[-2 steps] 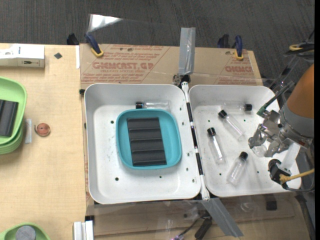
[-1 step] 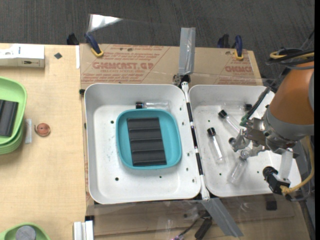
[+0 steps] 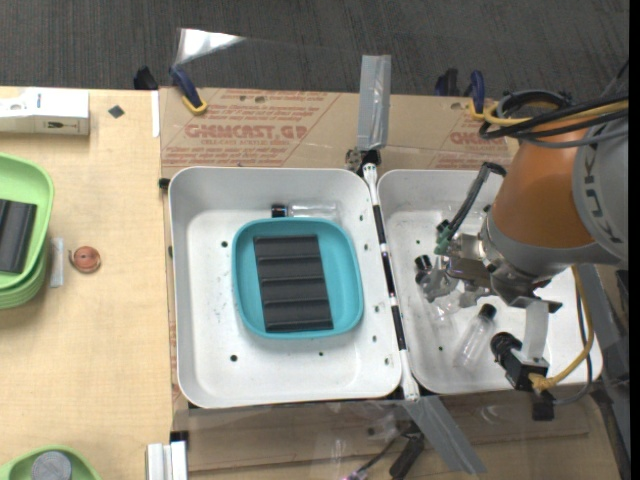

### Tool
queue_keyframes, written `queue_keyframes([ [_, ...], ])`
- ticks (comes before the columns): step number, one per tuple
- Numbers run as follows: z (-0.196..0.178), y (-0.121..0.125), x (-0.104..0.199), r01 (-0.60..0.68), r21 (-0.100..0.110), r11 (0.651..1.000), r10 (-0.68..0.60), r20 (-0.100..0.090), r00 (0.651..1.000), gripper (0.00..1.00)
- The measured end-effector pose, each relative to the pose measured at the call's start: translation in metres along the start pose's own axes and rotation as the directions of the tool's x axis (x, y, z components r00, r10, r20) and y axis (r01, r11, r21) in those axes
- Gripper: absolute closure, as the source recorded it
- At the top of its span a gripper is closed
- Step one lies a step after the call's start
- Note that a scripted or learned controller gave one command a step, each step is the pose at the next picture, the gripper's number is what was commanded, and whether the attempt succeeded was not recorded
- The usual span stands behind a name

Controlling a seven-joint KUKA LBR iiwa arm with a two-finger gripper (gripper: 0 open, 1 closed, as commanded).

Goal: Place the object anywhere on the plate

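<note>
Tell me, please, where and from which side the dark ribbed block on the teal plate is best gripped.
Probably across its two long sides, coming straight from above. The dark ribbed block lies flat in the teal plate, whose raised rim blocks any approach from the side.

The grey arm (image 3: 590,193) reaches in from the right, orange band uppermost. Its gripper (image 3: 440,283) hangs low near the tabletop's right edge.

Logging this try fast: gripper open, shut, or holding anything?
Gripper: low in the right bin, apart from the teal plate; cannot be told.
</note>
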State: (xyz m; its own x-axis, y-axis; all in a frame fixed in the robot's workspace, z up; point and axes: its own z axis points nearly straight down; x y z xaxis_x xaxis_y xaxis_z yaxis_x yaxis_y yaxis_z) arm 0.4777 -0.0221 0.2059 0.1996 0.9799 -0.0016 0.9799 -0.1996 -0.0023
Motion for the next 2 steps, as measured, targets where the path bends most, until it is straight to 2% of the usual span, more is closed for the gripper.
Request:
queue_keyframes([
  [1,0.0136,-0.0145,0.0668,0.189,0.003,0.982,-0.189,0.000,0.982,1.00],
  [2,0.0134,-0.0143,0.0665,0.189,0.003,0.982,-0.189,0.000,0.982,0.00],
])
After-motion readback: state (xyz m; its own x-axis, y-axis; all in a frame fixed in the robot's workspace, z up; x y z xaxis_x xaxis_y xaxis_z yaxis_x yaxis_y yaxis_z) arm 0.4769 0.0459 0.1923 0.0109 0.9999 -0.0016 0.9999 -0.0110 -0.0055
